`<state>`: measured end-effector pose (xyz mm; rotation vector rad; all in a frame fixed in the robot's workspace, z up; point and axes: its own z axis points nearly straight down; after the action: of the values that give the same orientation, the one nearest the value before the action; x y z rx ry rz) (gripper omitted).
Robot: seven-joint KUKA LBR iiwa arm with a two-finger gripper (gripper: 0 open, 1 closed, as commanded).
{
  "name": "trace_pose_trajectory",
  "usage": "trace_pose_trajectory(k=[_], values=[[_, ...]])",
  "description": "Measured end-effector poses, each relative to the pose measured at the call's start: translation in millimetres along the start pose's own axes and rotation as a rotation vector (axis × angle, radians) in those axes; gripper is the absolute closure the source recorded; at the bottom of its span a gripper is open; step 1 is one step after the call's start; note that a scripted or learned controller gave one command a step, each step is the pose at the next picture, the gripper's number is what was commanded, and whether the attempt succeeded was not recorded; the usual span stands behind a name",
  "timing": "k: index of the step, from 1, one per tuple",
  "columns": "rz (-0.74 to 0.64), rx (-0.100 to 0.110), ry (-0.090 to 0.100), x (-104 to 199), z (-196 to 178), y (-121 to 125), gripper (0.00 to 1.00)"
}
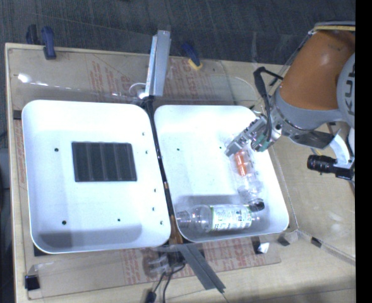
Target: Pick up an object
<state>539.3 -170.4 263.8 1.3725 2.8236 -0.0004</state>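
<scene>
Positioned over the upper right part of the right shallow white plastic bin (pixel 192 131), the claw (pixel 239 149) is seen at the end of the grey arm with the orange band (pixel 315 74), which reaches in from the right. Whether the claw is wide or narrow cannot be told, because its tips are too small and blurred. Just below the claw, a small clear plastic bottle with an orange label (pixel 246 172) is lying in the same bin, with its dark cap pointed to the near wall; it cannot be told if it is touched by the claw. Along the near wall of this bin, a larger clear plastic bottle with a pale label (pixel 217 218) is laid on its side, close to the cap of the small one. In the left shallow white plastic bin (pixel 47 188), a dark ribbed rectangular panel (pixel 103 161) is seen flat on the floor. Both bins are carried side by side on the light wooden bench (pixel 318 213).
</scene>
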Motion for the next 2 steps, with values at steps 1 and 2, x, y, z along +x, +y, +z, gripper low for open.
trace_pose_trajectory(k=[1,2], values=[[0.060,0.002,0.001,-46.5,46.6,-4.6,1.00],[0.060,0.002,0.001,-46.5,46.5,-4.6,0.00]])
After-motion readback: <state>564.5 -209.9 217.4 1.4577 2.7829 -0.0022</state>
